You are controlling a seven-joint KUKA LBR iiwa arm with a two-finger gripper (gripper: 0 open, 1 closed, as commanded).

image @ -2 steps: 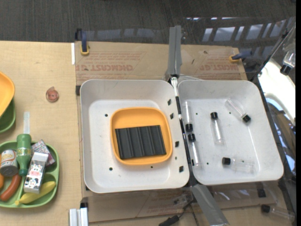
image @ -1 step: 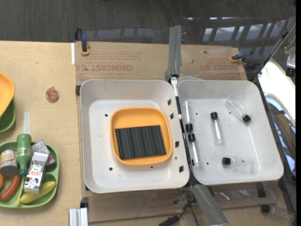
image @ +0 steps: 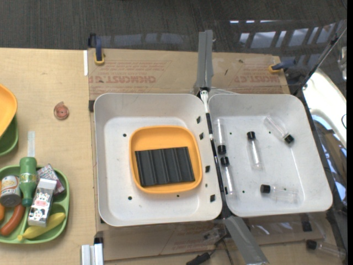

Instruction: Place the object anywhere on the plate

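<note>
Two white bins (image: 105,148) sit side by side on the table. An orange plate (image: 165,137) in the left bin carries a black ribbed object (image: 165,166); clear vials (image: 253,148) lie at 3 o'clock.

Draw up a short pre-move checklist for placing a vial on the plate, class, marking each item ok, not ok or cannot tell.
1. Orange plate sits flat in the left bin: ok.
2. Plate surface free: not ok, a dark ribbed block covers most of it.
3. Clear vials reachable in the right bin: ok, several lie apart.
4. Vial already on plate: not ok.
5. Vials intact: cannot tell.
</note>
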